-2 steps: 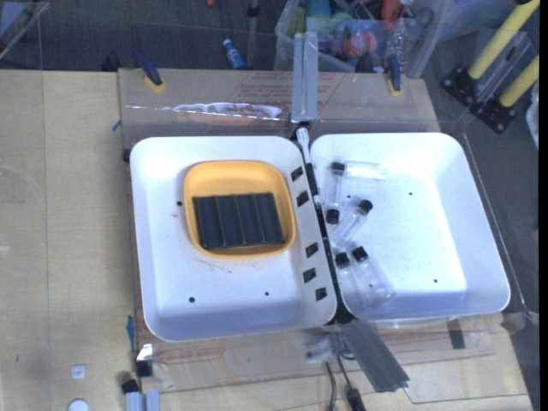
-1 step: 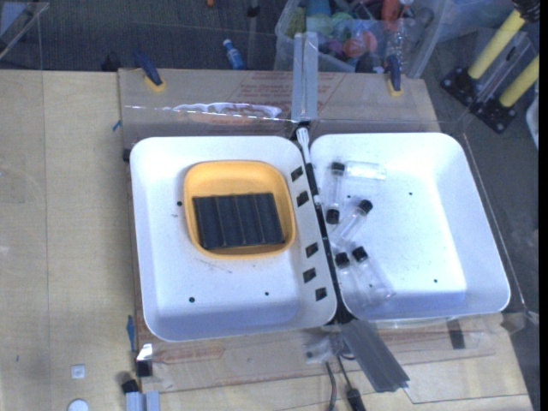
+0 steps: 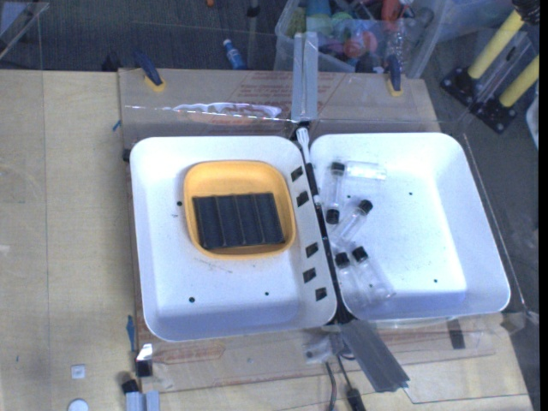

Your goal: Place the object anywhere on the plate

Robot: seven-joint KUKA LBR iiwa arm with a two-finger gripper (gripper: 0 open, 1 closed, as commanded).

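Camera view, near edge first: pale wooden tabletop (image 3: 51, 229), a grey metal bracket (image 3: 372, 358) jutting out below the seam where the two bins meet. Just beyond, left bin (image 3: 214, 315) and right bin (image 3: 445, 289) side by side, rims touching along a strip of small black squares (image 3: 310, 229).

Lying in the left bin, a yellow plate (image 3: 235, 171), and flat on it, well inside the rim, a dark ridged block (image 3: 238, 219). Scattered in the left half of the right bin, clear black-capped vials: one nearest (image 3: 370, 276), one mid-bin (image 3: 353, 219), one furthest (image 3: 360, 174), all on their sides, apart from the plate. Further back, off the tabletop, a clear tub of coloured toys (image 3: 360, 15).

Cannot tell how far open the end effector is, nor whether it has hold of anything.

Judging from the layout: if the block is the object meant, placing looks done, nothing left but to stay clear. If a vial is meant, picking not yet begun; next move would call for reaching into the right bin, closing across a vial's narrow body, lifting over the shared rims and setting it on the bare yellow margin beside the block. Likely to roll, being round and smooth
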